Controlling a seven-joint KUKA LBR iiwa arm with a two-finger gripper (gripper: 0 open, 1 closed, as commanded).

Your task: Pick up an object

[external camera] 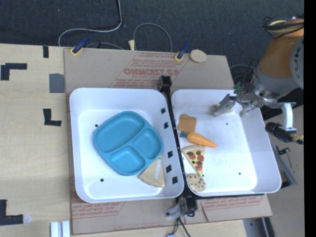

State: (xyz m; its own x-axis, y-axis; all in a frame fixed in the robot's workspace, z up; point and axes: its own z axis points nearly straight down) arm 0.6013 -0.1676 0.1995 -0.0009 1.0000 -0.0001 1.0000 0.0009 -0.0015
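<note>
In the right bin (247, 181), along its left wall, lie a tan bread-like piece (187, 124), an orange carrot (201, 139), a pizza slice (194, 157) and a speckled cookie (196, 182). My gripper (234, 108) hangs over the far part of that bin, to the right of and beyond the bread piece and apart from it. It is open, its two grey fingers (220, 107) spread with nothing between them.
The left bin (81, 112) holds a blue divided plate (128, 142) and a pale cheese wedge (153, 174) by its near right corner. A black divider (170, 132) runs between the bins. A small tan disc (198, 56) lies on the cardboard behind them.
</note>
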